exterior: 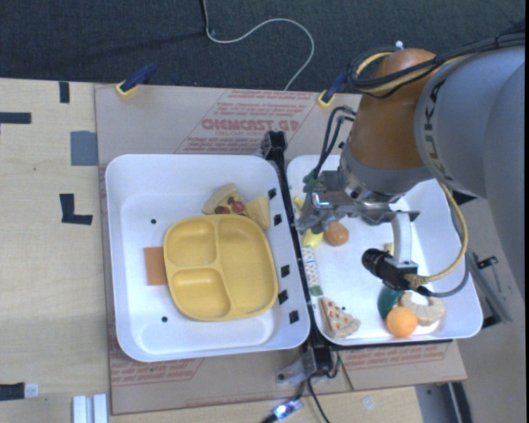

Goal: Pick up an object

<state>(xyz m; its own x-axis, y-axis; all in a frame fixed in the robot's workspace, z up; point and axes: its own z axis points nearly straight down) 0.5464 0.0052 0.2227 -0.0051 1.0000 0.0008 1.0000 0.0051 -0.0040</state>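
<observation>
A yellow divided tray (220, 267) is lying in the left bin (123, 236), a pizza slice (227, 201) peeking out behind it. In the right bin (454, 324), the gripper (322, 211) is hovering beside a small orange ball (337, 233); its state I cannot tell.

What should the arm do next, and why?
Probably ease straight down toward the small brown ball. The gripper hangs over the right bin's left side, just above that ball, with nothing seen between its fingers.
</observation>
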